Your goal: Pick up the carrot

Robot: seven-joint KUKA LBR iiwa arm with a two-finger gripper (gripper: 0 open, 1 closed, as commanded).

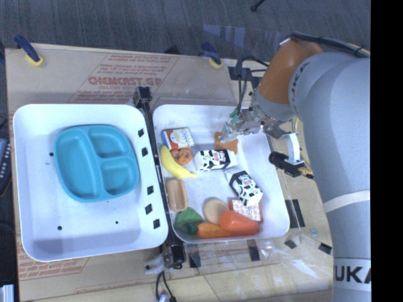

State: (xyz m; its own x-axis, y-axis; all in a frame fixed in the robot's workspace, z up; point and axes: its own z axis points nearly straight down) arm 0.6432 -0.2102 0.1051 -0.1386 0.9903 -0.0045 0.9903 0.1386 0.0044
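Over the far side of the right bin (272, 168), the tool (232, 131) is seen low beside a small orange piece (228, 145), its opening impossible to judge, while the carrot (211, 231) is found well nearer the camera, against the bin's front wall beside a green leafy toy (187, 219).

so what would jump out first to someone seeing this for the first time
The big grey arm with its orange band fills the right side, its gripper down over the far part of the right bin. That bin is crowded with toy food, with the carrot by its near wall beside a red piece. In the left bin, a blue divided tray lies alone.
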